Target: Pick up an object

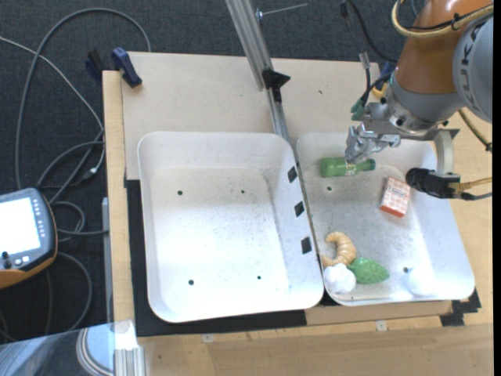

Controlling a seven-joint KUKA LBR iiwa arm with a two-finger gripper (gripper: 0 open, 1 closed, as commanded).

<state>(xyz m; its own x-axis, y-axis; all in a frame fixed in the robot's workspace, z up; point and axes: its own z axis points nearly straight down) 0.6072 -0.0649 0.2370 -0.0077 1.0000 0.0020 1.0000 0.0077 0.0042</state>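
1. Where the dark carpet meets the bench at far left, a handheld pendant (23, 233) with a pale screen and orange rim lies among looping grey cables (59, 77).
2. A blue clamp (125, 66) grips the bench's back-left corner, on the smooth tan board (196, 92).
3. The left bin (156, 163) is a shallow, round-cornered white tray, speckled with fine dark flecks and a few small holes.
4. A ribbed aluminium rail (250, 37) runs at a slant down to the seam between the bins.
5. The right bin (446, 249), of the same glossy white plastic, holds the objects.
6. Near its front edge, a curled tan ridged piece (341, 247) touches a white rounded lump (339, 279), with a glossy green leaf-shaped object (369, 271) just beside them.
7. A green cylinder (338, 166) lies on its side at the bin's back, its right end under the gripper (362, 157).
8. The metal gripper sits right over that end; whether its fingers are spread or closed cannot be told.
9. An orange and white box (395, 197) lies flat, near the cylinder's right.
10. The arm (438, 49) rises at right, orange dome over grey casing.
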